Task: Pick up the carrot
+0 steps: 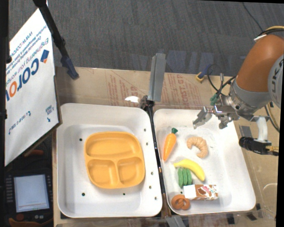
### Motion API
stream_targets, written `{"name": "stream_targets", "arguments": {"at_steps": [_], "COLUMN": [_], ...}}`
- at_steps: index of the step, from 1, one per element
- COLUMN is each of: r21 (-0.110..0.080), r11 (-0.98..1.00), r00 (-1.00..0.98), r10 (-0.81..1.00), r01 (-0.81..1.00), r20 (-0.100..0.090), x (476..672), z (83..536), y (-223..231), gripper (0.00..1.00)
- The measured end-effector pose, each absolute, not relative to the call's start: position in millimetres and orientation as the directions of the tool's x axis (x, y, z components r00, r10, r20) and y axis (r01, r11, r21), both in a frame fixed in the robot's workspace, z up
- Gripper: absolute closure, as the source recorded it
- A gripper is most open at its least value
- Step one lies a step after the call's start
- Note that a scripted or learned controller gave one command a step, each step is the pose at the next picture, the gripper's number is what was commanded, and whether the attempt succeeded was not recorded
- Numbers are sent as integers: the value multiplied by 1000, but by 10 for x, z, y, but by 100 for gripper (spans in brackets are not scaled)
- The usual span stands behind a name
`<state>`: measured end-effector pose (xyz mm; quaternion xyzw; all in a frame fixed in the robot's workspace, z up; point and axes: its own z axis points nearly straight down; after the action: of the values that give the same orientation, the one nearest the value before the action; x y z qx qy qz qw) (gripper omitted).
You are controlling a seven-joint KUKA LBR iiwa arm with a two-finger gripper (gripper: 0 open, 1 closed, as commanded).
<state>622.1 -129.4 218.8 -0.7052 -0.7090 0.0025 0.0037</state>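
Inspecting the tabletop (110,87) from above, we took the carrot (169,144) as our reference for every position. It lay in the right white bin (238,175), close to that bin's left wall, its green top pointing toward the far rim and its orange tip toward the near side. Nothing touched it.

Just right of the carrot we found a curled shrimp (197,146), clear of it. Below and right of the carrot lay a banana (191,168), with a bunch of green pea pods (184,177) touching the banana's underside. Further toward the near rim from the carrot stood a small brown and white carton (201,192) on its side, and a pretzel (180,202) touching its left end.

Left of the carrot, across the bin walls, the left white bin (67,178) held an orange divided tray (114,159) with three compartments.

The claw (212,116) hung above the far right part of the carrot's bin, up and to the right of the carrot and well apart from it. Its fingers (200,119) were spread, and we saw nothing between them. The grey arm with its orange band (261,62) entered from the right of the carrot.

A white printed sign (24,90) leaned far to the carrot's left.
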Motion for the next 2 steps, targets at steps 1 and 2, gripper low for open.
{"name": "stream_targets", "arguments": {"at_steps": [1,2], "r21": [0,-3], "r11": [144,474], "r00": [-144,-474], "r10": [990,881], "r01": [990,881], "r20": [1,3], "x": [6365,6082], "z": [1132,849], "y": [-1043,-828], "gripper": [0,0]}}
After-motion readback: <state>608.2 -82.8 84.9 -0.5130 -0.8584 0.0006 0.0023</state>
